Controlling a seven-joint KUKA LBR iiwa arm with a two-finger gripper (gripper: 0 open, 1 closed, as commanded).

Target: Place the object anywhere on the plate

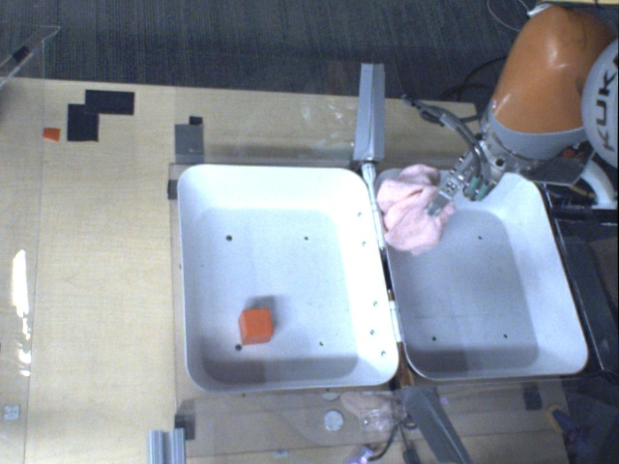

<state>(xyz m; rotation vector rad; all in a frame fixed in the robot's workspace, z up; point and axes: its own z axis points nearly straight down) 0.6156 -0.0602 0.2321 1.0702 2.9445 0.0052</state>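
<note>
A pink cloth [410, 218], soft and crumpled into a loose bunch, lies in the far left corner of the right bin [503, 356], against the wall that divides the two bins. Its top edge rises to the bin's rim. A small orange block [256, 326] sits flat on the floor of the left bin [280, 187], near its front left corner.

Grey arm [556, 75] reaching from right, claw [447, 199] angled down-left

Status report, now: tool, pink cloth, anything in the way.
Tool at pink cloth, far left corner of right bin. Grip unconfirmed. Orange block in left bin, away from the tool.
</note>
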